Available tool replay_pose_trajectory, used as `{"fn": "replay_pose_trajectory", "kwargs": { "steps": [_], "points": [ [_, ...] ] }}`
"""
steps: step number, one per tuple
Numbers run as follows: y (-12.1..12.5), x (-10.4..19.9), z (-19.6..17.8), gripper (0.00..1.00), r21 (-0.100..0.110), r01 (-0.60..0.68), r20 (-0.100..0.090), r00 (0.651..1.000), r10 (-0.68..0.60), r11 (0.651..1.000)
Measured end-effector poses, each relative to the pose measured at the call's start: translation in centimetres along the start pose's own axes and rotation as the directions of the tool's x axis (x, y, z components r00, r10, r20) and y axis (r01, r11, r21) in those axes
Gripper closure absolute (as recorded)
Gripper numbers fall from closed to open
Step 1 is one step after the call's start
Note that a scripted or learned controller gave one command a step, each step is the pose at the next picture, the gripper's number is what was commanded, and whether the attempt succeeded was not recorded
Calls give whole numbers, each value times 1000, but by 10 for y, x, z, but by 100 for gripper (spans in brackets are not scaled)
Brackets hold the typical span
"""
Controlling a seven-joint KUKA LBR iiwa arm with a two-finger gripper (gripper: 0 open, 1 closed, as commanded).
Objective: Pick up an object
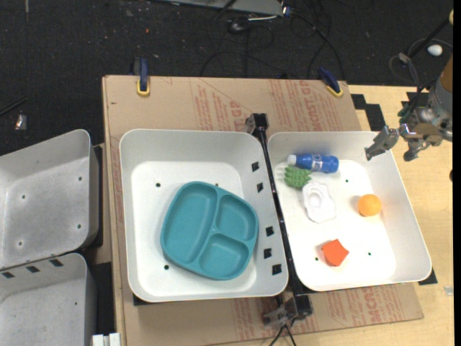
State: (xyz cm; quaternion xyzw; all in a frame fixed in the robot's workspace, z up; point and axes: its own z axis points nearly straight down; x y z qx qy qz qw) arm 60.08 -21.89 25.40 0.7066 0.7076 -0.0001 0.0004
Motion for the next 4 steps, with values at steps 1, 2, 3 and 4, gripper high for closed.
{"fn": "replay_pose_trajectory", "kwargs": {
  "steps": [1,2,3,4],
  "points": [
    [-2,7,55,0,5,-1,-2,1000,1,1000],
    [-2,14,101,0,4,1,-2,1000,-1,1000],
    [-6,18,164,0,5,-2,-2,1000,2,1000],
    [-4,18,149,100,-2,-1,0,1000,1,1000]
  ]
}}
